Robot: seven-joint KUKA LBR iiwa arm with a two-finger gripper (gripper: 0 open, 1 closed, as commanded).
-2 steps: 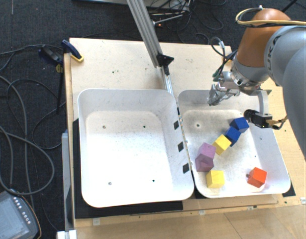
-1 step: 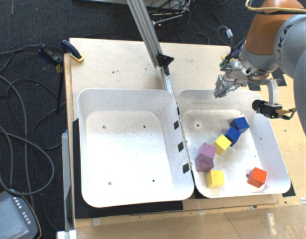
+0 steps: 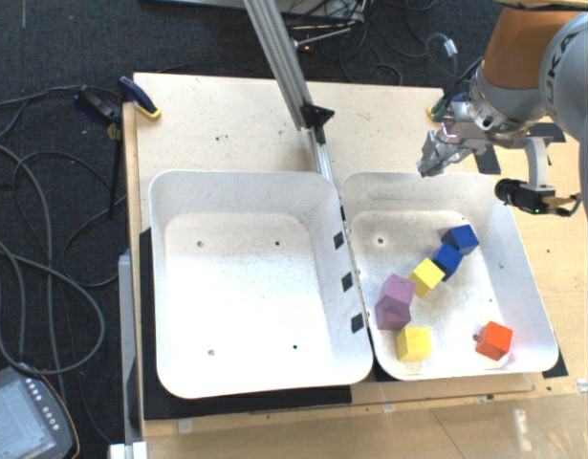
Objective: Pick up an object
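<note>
— What is in the right bin (image 3: 523, 256)?
— Two blue blocks (image 3: 454, 247), two yellow (image 3: 421, 309), one purple (image 3: 395, 301), one orange (image 3: 494, 339).
— And the hand (image 3: 435, 161)?
— Above the bin's back edge. I cannot tell if it's open.

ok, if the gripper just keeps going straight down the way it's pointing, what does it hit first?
Probably bare floor at the back of the right bin, near its rear rim. The gripper points down-left there; the nearest blue cube sits clear of that line. Depth is uncertain from one view.
</note>
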